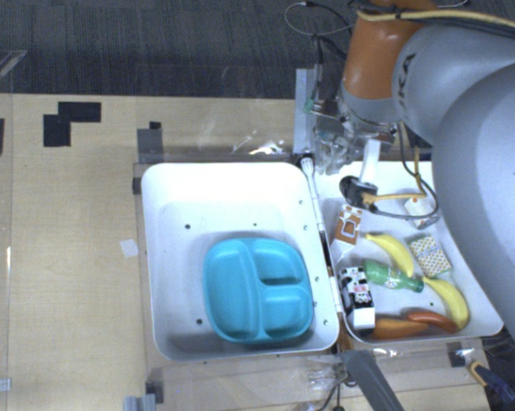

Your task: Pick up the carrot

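The orange carrot [388,326] lies lengthwise along the near wall of the right bin [483,312], just below a green bottle [391,275]. My gripper [333,154] hangs over the far left corner of that bin, close to the divider between the two bins. It is well away from the carrot, with nothing seen in it. The big grey arm with its orange band comes in from the upper right and hides the bin's far right side.
The right bin also holds two bananas [392,250] [450,296], a patterned pouch [430,255], a small brown box [349,225], a black-and-white block [356,288] and a reddish piece [430,318] beside the carrot. A blue divided plate [257,288] lies in the left bin [170,246].
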{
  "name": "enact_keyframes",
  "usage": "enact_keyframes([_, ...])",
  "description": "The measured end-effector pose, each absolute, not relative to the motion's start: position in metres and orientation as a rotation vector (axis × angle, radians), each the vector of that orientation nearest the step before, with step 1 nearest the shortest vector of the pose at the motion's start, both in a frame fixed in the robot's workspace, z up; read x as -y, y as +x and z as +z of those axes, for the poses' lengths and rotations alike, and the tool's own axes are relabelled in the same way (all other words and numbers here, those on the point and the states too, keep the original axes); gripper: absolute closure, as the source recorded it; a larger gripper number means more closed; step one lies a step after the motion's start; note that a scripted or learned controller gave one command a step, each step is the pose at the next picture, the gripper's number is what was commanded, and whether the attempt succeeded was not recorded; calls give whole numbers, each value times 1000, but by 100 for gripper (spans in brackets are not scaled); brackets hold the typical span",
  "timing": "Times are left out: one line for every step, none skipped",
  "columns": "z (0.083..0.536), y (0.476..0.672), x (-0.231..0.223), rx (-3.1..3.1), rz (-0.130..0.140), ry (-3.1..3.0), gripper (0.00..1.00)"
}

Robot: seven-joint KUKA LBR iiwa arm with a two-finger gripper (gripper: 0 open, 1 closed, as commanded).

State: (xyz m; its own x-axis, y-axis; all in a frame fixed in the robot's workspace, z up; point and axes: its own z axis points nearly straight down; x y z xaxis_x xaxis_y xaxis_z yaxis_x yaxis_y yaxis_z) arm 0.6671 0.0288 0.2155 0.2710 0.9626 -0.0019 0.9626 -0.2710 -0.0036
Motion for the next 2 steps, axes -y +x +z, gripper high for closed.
enact_keyframes([227,669,28,2054,3,-2375,100])
enact_keyframes([227,669,29,1945,3,-2465,100])
